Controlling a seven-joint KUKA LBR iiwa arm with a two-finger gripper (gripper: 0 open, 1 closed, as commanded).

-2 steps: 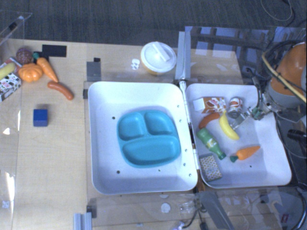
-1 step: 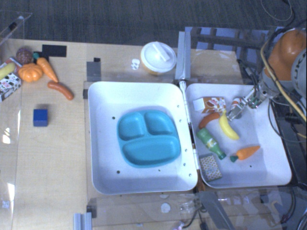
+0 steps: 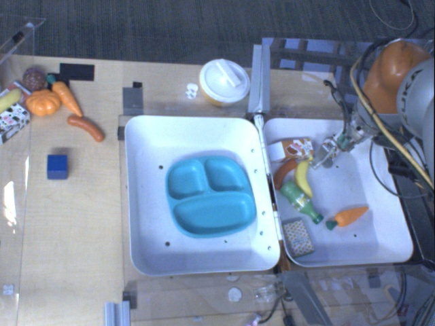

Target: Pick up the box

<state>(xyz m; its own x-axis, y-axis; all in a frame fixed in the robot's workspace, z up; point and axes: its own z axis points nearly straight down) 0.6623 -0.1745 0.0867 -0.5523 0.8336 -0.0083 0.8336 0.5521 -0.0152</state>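
Gripper (image 3: 331, 149) hangs low over the right bin (image 3: 391, 246), near its back edge, fingers apart w/ nothing between them, prob. set to close on something. The box (image 3: 298, 238) lies flat at the bin's front left corner, well apart from the gripper, so no grab is lined up yet. Between them: banana (image 3: 303, 177), green bottle (image 3: 301, 203), carrot (image 3: 352, 216). A brown packet (image 3: 296, 147) sits just beside the gripper; could be a box too, hard to tell. Blue tray (image 3: 211, 194) fills the left bin (image 3: 146, 250).
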